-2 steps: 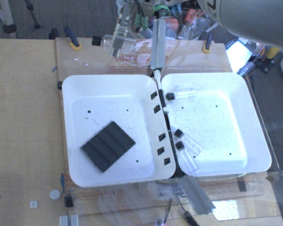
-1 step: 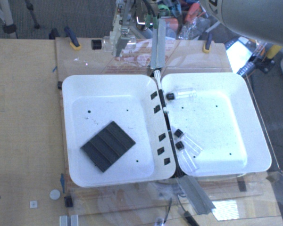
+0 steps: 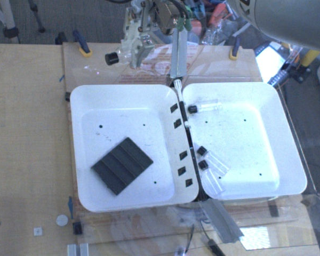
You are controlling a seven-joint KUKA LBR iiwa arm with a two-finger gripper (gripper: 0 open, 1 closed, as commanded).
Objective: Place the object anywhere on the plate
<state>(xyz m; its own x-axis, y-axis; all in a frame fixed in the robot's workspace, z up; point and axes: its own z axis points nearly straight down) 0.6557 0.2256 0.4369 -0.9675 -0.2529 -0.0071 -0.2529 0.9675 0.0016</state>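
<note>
from above the desk [image 3: 26, 143], the grey arm [image 3: 288, 7] enters at the top right corner, and the end effector [image 3: 140, 46] hangs beyond the far edge of the two white bins, over a clear sheet at the back of the desk. whether its fingers are open or closed cannot be told; nothing is seen between them. below and slightly left of the end effector, in the left bin [image 3: 85, 196], a dark ribbed plate [image 3: 122, 165] lies flat and turned at an angle. below and to the right of the end effector, in the right bin [image 3: 288, 180], a small clear tube with a black cap [image 3: 204, 108] lies on its side near the far wall, well apart from the plate. small black clips [image 3: 202, 158] line the seam where the bins meet.
</note>
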